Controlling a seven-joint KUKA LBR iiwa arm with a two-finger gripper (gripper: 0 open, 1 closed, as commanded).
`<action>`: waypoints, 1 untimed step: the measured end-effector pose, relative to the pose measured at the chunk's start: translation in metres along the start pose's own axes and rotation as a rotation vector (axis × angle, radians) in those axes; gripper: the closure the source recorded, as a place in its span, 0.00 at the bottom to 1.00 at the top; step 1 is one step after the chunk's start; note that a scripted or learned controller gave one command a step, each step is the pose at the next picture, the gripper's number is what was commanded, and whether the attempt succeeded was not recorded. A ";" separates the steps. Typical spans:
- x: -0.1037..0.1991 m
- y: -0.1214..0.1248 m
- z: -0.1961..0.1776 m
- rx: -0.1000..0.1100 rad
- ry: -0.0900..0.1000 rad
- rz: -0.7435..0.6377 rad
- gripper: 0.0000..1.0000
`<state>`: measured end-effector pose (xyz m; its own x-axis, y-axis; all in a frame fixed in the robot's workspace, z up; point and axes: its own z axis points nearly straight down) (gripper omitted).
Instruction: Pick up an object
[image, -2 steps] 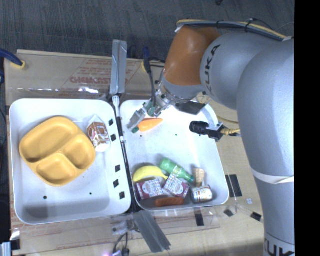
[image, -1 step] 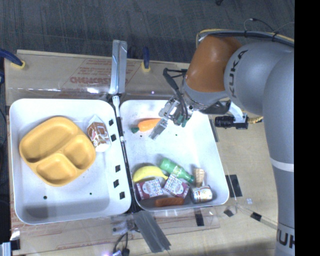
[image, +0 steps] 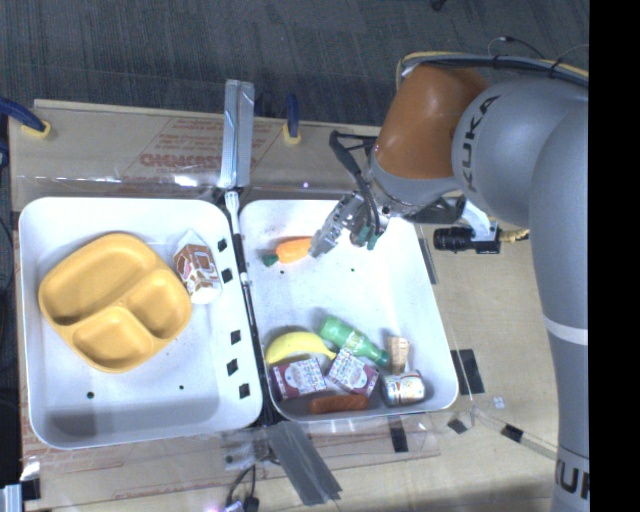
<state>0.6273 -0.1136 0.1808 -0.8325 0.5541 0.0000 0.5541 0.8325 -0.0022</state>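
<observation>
Your end effector (image: 340, 228) hung low at the far end of the right bin (image: 425, 300), just right of the carrot (image: 292, 250), apparently lined up for it, though its opening couldn't be judged.

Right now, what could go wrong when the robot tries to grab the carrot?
The hand sits at the carrot's end, not over its middle, so it might just push it away. The carrot lies near the bin wall, so it could get stuck there. It looks round and may roll.
</observation>
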 end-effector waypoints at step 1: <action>0.000 0.000 0.000 0.000 0.000 0.000 0.00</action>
<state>0.6273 -0.1134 0.1808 -0.8326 0.5538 0.0001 0.5538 0.8326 -0.0022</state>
